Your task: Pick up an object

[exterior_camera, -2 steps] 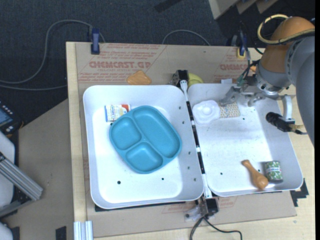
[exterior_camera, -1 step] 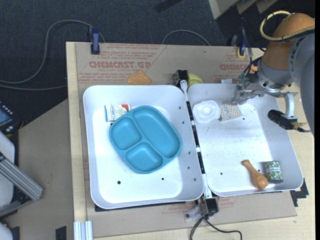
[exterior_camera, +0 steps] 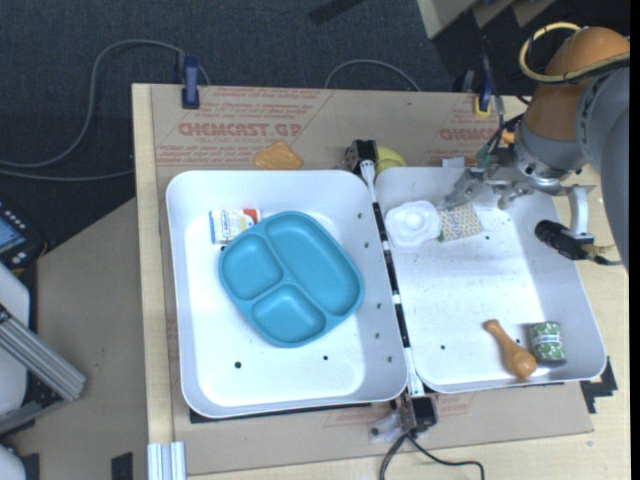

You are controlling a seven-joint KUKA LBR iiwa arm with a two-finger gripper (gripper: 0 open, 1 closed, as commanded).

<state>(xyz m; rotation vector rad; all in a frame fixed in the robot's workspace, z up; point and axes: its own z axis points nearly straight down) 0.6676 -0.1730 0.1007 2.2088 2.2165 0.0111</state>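
White left bin (exterior_camera: 300, 373): a blue divided plate (exterior_camera: 290, 276) is laid flat near the middle. A small white-and-red packet (exterior_camera: 232, 223) is seen at the plate's upper-left edge, touching it or partly under it; which cannot be told.

White right bin (exterior_camera: 470, 298), set just beside the left one on the tabletop (exterior_camera: 150, 268): the grey arm (exterior_camera: 560, 118) is brought in from the right, and the tool (exterior_camera: 470, 196) is placed low over the bin's far end. A small speckled piece (exterior_camera: 461, 224) is seen directly at the tool's tip, on or just above the bin floor. Whether it is gripped cannot be told, and the tool's state, wide or narrow, cannot be told either. A round white lid (exterior_camera: 412, 223) is located just left of the speckled piece, near the bin's left wall. A tan wooden peg (exterior_camera: 508, 348) and a small green can (exterior_camera: 547, 341) are found just beside each other at the near right corner, well apart from the tool.

Behind the bins, an orange lump (exterior_camera: 277, 155) and a yellow-green ball (exterior_camera: 390, 158) are left on the tabletop.
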